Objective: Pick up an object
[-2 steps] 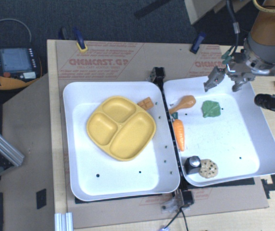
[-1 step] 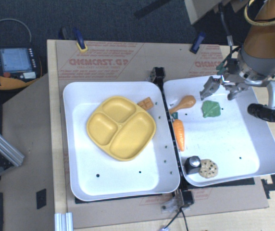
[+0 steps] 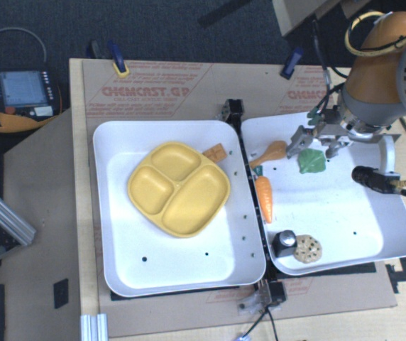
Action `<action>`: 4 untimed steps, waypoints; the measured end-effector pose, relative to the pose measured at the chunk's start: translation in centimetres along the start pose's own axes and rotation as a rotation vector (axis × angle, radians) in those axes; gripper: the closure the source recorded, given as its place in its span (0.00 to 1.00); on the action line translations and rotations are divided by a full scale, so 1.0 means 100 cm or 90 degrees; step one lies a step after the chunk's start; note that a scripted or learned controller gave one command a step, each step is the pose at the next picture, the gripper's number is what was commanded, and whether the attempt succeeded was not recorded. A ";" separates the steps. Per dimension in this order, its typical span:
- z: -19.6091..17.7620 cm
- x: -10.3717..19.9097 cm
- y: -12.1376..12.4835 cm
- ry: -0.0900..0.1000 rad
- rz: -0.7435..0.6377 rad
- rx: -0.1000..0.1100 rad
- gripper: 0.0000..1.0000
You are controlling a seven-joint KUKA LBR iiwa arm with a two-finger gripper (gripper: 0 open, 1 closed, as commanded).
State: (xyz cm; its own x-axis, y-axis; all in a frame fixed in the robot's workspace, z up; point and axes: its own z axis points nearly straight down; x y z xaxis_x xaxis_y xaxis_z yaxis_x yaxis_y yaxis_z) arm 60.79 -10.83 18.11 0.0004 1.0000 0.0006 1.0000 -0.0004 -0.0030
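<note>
My gripper hangs over the back of the right bin. A crumpled green thing sits directly under it, on its near side; I cannot tell whether they touch. A tan, bread-like piece lies just to the gripper's left. An orange carrot lies along the right bin's left wall. A speckled cookie and a small black and grey thing rest near the front edge.
The left bin holds a yellow divided plate, with a small brown piece at the plate's back right corner. A black clamp sits on the ridge between the bins.
</note>
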 end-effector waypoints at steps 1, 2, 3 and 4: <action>0.046 0.009 0.001 0.000 -0.001 0.001 0.00; 0.033 0.008 0.002 -0.001 0.000 -0.002 1.00; -0.011 0.013 0.004 -0.001 -0.001 -0.006 1.00; -0.029 0.012 0.004 -0.001 -0.001 -0.005 1.00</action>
State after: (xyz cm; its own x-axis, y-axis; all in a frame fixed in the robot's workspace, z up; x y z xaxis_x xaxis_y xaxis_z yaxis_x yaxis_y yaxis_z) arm 61.23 -9.58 20.98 -0.0008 1.0000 -0.0010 1.0000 0.0008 0.0043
